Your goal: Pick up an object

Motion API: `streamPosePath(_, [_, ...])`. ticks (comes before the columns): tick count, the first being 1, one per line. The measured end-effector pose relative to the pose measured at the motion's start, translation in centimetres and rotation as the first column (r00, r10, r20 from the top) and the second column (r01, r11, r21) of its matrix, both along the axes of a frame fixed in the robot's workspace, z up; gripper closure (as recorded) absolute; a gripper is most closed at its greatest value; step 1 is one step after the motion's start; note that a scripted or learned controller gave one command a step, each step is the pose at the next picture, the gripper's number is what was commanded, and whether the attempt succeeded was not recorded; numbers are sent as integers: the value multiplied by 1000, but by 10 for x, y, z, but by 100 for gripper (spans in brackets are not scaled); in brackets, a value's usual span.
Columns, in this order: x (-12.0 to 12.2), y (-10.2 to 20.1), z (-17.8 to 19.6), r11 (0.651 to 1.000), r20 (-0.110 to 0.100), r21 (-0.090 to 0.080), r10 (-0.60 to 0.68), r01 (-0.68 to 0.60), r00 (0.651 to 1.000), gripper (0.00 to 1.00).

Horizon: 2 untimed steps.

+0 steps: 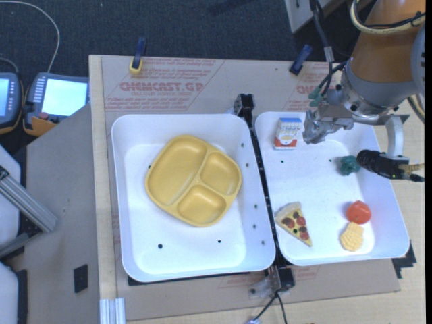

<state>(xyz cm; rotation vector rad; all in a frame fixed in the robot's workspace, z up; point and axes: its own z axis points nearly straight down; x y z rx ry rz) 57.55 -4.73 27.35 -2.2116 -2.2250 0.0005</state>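
Arm hanging over the right bin's far end.
The gripper (316, 135) is hovering just beside a small carton (287, 133); its opening I cannot tell. A pizza slice toy (295, 223) is lying nearer, well apart.

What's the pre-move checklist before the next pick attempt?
1. End effector above the right white bin: ok.
2. Nearest target, small white carton with blue and red print, beside the end effector, not under it: not ok.
3. Finger opening: cannot tell.
4. Carton sits close to the bin's far wall, tight approach likely: not ok.
5. Pizza slice toy, red tomato toy, yellow ridged toy apart from each other: ok.
6. Yellow divided plate lies in the left bin, away from the arm: ok.
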Motion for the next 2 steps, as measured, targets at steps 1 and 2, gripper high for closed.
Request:
streamPosePath(1, [2,64,-10,1000,0,0,1,-1,1000,100])
streamPosePath(2, [4,108,-18,1000,-1,-1,-1,1,1000,100])
